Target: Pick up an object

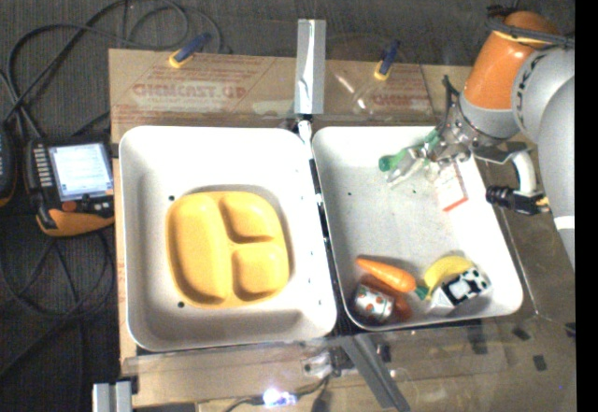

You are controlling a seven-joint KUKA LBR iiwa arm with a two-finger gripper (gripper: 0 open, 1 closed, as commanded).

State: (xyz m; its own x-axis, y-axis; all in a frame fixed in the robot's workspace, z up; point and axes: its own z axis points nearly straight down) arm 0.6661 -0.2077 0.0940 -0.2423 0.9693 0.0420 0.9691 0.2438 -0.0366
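As arm (523,88) bends, gripper (441,150) over right bin (411,233)

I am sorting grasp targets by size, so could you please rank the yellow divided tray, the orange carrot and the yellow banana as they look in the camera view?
1. Yellow divided tray, clearly largest.
2. Orange carrot and yellow banana: too alike to rank.

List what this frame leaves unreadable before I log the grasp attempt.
- Hand, camera view: too small and cluttered to judge its state or whether it grips the green object.
- Silver item: partly hidden beside the carrot; identity unclear.
- Arm: cut off by the right edge.
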